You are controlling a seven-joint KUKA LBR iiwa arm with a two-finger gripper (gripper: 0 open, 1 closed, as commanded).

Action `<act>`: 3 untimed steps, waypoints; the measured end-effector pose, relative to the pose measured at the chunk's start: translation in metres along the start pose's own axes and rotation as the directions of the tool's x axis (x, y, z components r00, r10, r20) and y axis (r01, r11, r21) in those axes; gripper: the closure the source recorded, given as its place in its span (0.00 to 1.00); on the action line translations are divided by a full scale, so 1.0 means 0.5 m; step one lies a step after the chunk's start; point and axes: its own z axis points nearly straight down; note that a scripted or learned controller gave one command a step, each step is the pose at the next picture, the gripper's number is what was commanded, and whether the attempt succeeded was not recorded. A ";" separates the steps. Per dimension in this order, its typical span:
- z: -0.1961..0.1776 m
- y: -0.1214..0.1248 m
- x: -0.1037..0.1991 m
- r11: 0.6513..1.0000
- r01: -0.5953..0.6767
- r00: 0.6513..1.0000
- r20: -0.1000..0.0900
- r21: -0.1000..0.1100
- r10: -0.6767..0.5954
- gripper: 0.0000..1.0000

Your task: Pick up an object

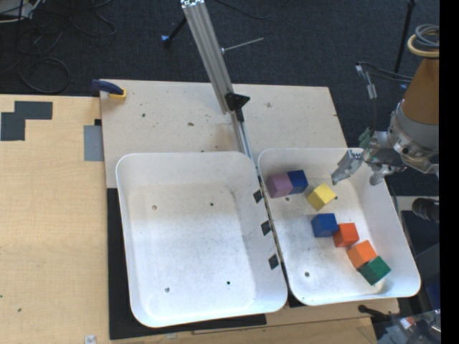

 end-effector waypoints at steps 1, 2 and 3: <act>0.000 0.000 -0.001 1.000 -0.002 1.000 0.000 -0.001 0.002 0.00; 0.095 0.003 -0.016 1.000 -0.002 1.000 0.000 0.005 0.002 0.00; 0.185 -0.002 -0.005 1.000 -0.002 1.000 -0.001 0.005 0.002 0.00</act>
